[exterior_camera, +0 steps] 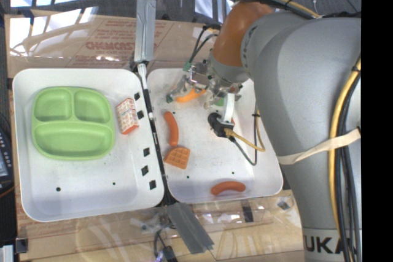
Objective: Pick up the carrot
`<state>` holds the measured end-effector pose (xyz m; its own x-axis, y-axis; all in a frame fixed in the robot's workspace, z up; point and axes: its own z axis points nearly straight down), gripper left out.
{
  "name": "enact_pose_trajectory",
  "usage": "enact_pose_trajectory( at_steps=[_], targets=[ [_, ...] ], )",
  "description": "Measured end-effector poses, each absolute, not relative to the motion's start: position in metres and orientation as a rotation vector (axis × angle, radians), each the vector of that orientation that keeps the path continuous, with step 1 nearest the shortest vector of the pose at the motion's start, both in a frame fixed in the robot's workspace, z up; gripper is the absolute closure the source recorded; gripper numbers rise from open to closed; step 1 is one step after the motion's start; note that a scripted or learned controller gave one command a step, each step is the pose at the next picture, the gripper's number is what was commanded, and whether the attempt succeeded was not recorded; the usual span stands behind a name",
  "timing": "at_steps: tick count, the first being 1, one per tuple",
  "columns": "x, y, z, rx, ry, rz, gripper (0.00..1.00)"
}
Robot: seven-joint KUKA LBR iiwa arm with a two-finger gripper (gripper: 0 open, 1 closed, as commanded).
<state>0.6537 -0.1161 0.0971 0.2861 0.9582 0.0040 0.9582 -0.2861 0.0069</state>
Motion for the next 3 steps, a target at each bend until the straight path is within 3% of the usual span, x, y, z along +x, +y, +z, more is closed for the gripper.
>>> enact_pose_trajectory(
  at_steps=[1, 2, 3],
  targets=[
    [0.654, -0.114, 0.106, 2.514, 1.883, 0.011, 1.0],
    [0.654, -0.114, 0.106, 2.514, 1.883, 0.01, 0.0],
    [0.66, -0.164, 0.101, 2.619, 1.766, 0.008, 0.0]
  ],
)
